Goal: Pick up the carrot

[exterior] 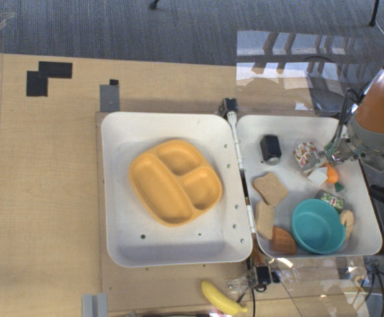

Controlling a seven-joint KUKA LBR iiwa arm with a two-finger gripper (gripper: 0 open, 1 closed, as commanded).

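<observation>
Toward the right edge of the frame, the carrot [332, 174] lies in the right-hand bin [291, 125], just under the tool [332, 154] — whose opening I cannot tell. No lift shows yet — grasping and raising remain, I judge.

Small orange carrot [332, 174] in right bin [297, 125].

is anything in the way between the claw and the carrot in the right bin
Nothing visible blocks it. The claw sits just above the carrot near the right bin's right side. A patterned item lies close on the left and a small green-and-white piece just below, crowding the spot but not between them.
</observation>
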